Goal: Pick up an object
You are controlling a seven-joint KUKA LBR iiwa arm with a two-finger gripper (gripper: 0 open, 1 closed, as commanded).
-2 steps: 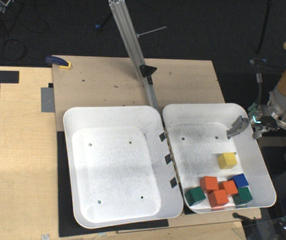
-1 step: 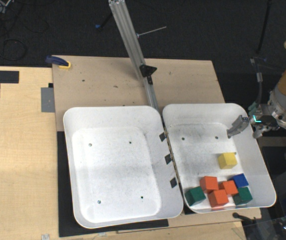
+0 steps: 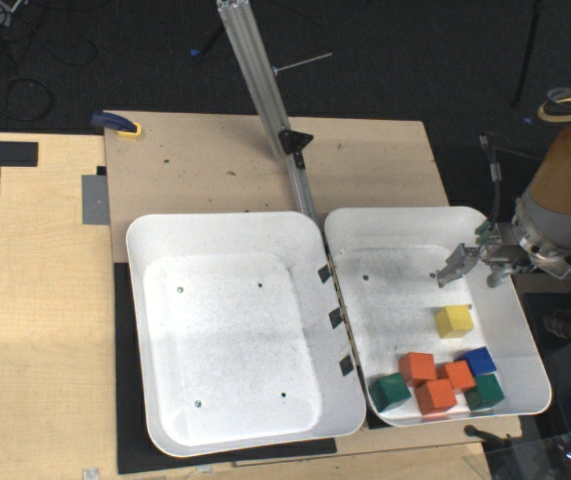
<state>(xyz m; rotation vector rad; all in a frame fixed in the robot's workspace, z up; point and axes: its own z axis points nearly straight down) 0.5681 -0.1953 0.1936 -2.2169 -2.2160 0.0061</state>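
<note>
My gripper (image 3: 473, 269) hangs over the right bin (image 3: 395, 238) near its right wall, fingers spread apart with nothing between them. A yellow cube (image 3: 455, 320) lies just below the gripper on the bin floor. Farther toward the front corner sits a cluster of blocks: three orange ones (image 3: 435, 378), a blue one (image 3: 480, 360) and two green ones (image 3: 389, 391) at either end.
The left bin (image 3: 165, 238) lies beside the right one, joined by black clips (image 3: 335, 316). A slanted aluminium rail (image 3: 260, 78) rises behind the bins. A blue and yellow clamp (image 3: 117, 123) sits at the bench's back left corner.
</note>
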